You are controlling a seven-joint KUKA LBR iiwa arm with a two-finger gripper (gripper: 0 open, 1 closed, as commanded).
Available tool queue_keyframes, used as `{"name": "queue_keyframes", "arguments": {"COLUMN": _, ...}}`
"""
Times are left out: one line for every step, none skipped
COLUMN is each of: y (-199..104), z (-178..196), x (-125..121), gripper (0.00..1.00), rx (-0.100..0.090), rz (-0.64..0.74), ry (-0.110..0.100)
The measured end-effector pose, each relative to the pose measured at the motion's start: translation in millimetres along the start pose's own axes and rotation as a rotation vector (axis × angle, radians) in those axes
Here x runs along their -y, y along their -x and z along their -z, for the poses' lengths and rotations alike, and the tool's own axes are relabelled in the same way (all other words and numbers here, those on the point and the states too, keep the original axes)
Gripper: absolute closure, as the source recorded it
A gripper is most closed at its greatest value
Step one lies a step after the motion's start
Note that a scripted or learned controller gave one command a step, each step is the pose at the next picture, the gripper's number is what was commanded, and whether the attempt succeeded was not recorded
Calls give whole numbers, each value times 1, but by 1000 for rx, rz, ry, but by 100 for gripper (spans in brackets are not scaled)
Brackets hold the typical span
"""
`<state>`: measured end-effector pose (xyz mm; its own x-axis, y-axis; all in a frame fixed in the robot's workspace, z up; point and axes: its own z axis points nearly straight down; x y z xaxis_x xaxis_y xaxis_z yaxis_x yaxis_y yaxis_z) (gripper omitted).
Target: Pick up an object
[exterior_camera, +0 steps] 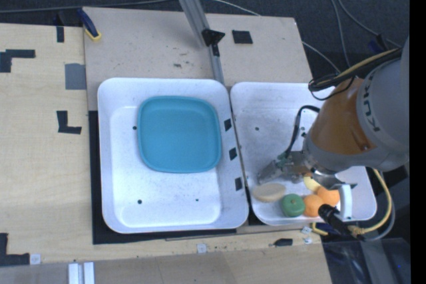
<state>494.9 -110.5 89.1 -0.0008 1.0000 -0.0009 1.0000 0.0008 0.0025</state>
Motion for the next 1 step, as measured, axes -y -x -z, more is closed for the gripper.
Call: {"name": "queue_keyframes", "arguments": {"y": 1, "z": 12, "x": 0, "gripper": 100, "rx": 1, "rz": -1, "ry": 1}}
